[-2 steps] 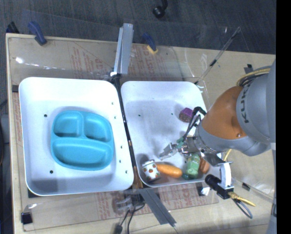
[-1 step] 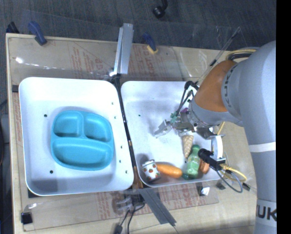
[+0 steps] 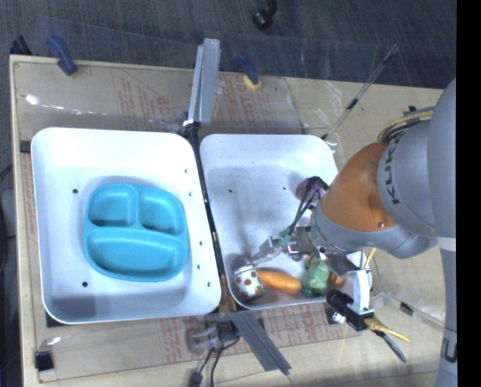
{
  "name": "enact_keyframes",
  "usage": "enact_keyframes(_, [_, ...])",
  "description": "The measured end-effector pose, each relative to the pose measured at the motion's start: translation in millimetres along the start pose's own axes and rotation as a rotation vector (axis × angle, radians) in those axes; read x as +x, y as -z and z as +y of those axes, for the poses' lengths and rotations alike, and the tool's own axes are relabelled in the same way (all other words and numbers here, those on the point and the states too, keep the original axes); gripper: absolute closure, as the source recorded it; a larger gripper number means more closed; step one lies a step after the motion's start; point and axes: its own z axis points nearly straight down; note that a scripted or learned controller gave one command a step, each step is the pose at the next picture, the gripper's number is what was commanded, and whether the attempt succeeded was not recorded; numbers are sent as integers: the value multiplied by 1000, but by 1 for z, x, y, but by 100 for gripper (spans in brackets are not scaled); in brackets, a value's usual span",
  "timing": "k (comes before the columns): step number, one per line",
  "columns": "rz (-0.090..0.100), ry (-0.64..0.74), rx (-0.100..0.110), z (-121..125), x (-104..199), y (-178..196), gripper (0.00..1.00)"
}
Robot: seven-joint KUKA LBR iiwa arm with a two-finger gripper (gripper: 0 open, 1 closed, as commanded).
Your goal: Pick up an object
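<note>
Big and grey, the robot arm (image 3: 401, 192) hung over the right bin (image 3: 248, 168). Its gripper (image 3: 292, 247) was low, near the bin's front edge. Whether it was pinching or loose, I could not tell. An orange carrot (image 3: 279, 280) lay just below it, beside a spotted ball (image 3: 248, 281). Going straight down slowly onto the carrot would probably work best.

Two white bins (image 3: 55, 160), one blue tray (image 3: 137, 230), one carrot (image 3: 279, 280).
</note>
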Motion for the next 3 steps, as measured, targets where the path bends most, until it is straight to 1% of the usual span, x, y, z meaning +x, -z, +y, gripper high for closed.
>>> enact_keyframes(1, [2,-4,4,58,-25,-1,0])
enact_keyframes(2, [1,-1,4,129,-25,-1,0])
enact_keyframes(3, [2,-4,5,39,18,-1,0])
